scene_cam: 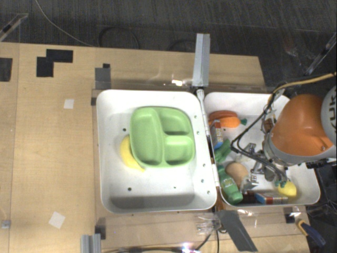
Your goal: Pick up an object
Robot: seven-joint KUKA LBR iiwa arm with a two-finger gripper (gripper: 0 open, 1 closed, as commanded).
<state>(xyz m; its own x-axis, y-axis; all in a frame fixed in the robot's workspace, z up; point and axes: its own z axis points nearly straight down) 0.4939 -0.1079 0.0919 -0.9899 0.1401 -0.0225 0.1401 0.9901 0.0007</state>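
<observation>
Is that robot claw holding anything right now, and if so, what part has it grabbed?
It cannot be told. The gripper hangs low in the right bin among the clutter, and nothing is visibly between its fingertips.

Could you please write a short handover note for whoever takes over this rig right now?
Gripper: down in the right bin among the clutter; whether it grips anything cannot be told.
Right bin: orange toy, green bottle, tan ball, yellow piece, marker.
Left bin: green tray lying over a yellow item.
Done: nothing visibly lifted.
Left: grasp one object and raise it.
</observation>
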